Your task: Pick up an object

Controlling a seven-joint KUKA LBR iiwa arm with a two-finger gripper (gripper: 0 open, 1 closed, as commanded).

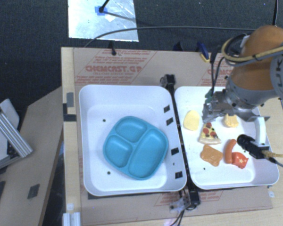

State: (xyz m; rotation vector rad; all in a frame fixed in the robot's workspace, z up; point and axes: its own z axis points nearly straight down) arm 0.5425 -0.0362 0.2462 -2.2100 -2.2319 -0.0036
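One toy pizza slice (209,134) lies just beside the claw (209,115).

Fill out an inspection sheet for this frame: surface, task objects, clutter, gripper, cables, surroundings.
Surface: left bin and right bin, both white, side by side on a brown printed sheet.
Job's things: all in the right bin: yellow wedge, pizza slice, tan piece, red sausage, red piece, pale yellow piece.
Clutter: blue divided plate in the left bin.
Grippers: gripper over the right bin, close above the pizza slice.
Cables: black cable arcs past the bench's far edge toward the arm.
Surroundings: silvery sheet beyond the bench; metal rail at left.
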